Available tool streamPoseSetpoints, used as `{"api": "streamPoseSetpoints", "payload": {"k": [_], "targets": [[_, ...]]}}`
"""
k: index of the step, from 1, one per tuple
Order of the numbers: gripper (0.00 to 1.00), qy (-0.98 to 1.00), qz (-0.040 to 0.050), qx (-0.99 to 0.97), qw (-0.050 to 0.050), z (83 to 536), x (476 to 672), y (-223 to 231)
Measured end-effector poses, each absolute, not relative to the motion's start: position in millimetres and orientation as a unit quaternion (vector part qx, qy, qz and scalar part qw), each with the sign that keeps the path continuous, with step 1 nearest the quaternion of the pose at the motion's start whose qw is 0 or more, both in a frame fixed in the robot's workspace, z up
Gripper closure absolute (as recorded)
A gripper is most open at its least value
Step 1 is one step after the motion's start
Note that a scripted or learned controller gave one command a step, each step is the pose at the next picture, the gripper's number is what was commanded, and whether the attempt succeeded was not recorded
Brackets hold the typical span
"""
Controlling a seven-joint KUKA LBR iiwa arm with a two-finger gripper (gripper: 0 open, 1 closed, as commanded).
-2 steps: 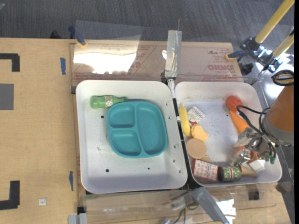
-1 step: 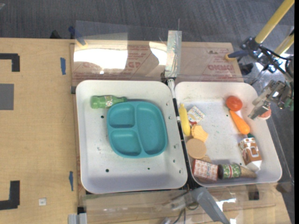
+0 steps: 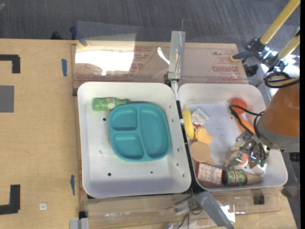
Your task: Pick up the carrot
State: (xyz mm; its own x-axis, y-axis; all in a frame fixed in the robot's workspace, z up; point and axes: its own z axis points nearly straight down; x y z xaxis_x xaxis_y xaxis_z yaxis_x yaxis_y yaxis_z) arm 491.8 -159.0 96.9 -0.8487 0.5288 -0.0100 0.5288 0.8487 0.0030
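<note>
While the carrot (image 3: 239, 109) lies beyond them, the jaws' grip state is unclear.

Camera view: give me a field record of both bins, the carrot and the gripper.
left bin: shallow white tray holding a teal three-compartment plate and a green plastic bottle lying at its far edge
right bin: shallow white tray with the clutter
carrot: orange, far right part of the right bin, partly behind a black cable
other items: yellow banana, tan round cookie, labelled can lying on its side
gripper: low over the right bin, nearer than the carrot; finger state unclear
</note>
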Motion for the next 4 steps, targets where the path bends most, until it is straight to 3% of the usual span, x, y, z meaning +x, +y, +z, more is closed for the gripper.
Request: {"api": "streamPoseSetpoints", "payload": {"k": [1, 2, 3, 4], "targets": [[1.0, 0.947, -0.0001, 0.32, 0.006, 176, 556.4, -214], [1.0, 0.924, 0.0024, 0.382, 0.003, 169, 618.8, -126], [0.0, 0.923, 0.0009, 0.386, 0.003, 170, 617.6, -132], [0.0, 0.907, 0.0012, 0.421, 0.005, 97, 580.8, -166]]}}
